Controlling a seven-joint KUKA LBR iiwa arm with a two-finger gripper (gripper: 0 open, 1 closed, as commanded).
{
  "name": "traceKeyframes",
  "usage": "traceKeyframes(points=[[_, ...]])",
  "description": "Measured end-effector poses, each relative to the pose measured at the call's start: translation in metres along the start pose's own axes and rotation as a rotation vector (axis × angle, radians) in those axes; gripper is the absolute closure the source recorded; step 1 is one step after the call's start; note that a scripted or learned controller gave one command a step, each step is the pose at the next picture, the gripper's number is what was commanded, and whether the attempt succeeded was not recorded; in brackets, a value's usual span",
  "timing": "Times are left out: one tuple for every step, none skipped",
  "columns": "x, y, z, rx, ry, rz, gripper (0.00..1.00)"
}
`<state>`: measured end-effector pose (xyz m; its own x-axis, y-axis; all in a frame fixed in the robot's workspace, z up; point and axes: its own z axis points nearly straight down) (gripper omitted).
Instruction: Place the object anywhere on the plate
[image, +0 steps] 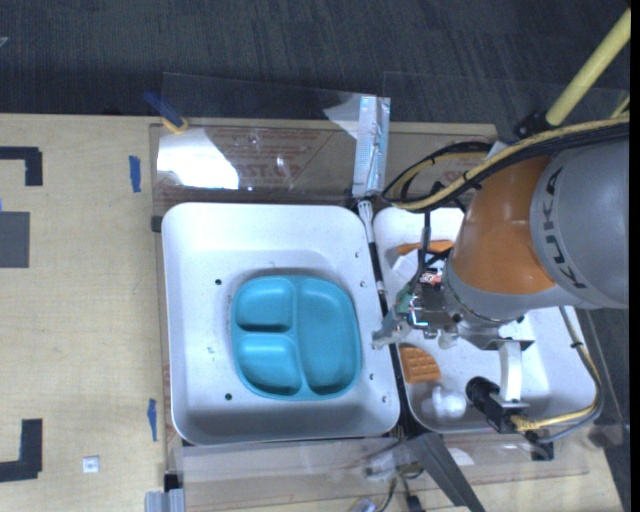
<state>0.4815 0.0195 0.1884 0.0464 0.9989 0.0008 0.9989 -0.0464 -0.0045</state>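
Observation:
A blue plate (296, 334) with three compartments lies in the left white bin (190, 250). My gripper (412, 328) hangs low over the left side of the right bin (572, 372), just right of the wall between the bins. Directly below it in the view lies an orange ridged object (421, 366). A small white object (446, 404) rests near that bin's front edge. Behind the gripper, a bit of another orange object (408, 248) pokes out. The grey and orange arm hides much of the right bin.
A clear plastic sheet (250, 160) lies behind the left bin. Yellow and black cables (440, 165) loop over the back of the right bin. The bins' shared wall (385, 300) stands between gripper and plate.

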Motion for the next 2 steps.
traceKeyframes(points=[[0.0000,0.0000,0.0000,0.000,0.000,0.000,0.00],[0.0000,0.0000,0.0000,0.000,0.000,0.000,0.00]])
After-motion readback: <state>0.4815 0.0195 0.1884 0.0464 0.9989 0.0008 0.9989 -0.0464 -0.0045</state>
